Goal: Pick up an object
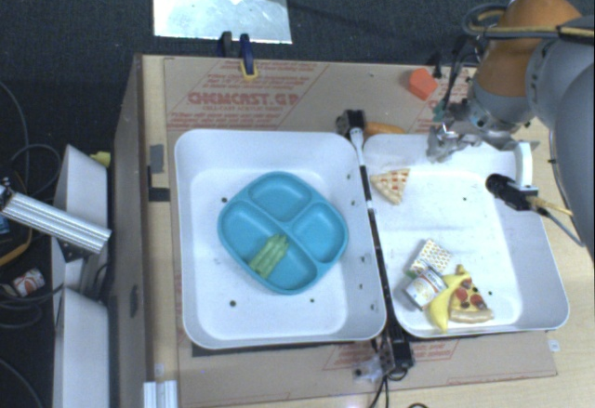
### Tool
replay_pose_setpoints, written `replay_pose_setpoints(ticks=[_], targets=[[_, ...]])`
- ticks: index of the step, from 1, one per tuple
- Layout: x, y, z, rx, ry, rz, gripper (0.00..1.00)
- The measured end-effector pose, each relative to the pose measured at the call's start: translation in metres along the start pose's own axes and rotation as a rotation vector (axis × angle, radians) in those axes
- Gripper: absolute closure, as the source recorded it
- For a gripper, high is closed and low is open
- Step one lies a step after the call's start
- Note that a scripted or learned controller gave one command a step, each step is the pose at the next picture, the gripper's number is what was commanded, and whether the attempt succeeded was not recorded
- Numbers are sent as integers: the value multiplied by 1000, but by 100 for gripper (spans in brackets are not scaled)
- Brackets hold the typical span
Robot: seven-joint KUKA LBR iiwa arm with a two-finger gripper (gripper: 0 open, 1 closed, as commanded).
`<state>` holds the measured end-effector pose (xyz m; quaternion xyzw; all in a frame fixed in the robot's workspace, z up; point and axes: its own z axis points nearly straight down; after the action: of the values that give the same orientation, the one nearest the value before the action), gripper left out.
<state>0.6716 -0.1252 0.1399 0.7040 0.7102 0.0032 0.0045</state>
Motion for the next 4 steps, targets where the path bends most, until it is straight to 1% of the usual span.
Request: replay_pose_setpoints(ticks=[1,2,3,4], targets=[[0,0,0,0,0,0,0],[18,-3,34,9,2,4,0],[20,1,49,-3,-3,4,0],[42,-7,54,6,0,4,0]])
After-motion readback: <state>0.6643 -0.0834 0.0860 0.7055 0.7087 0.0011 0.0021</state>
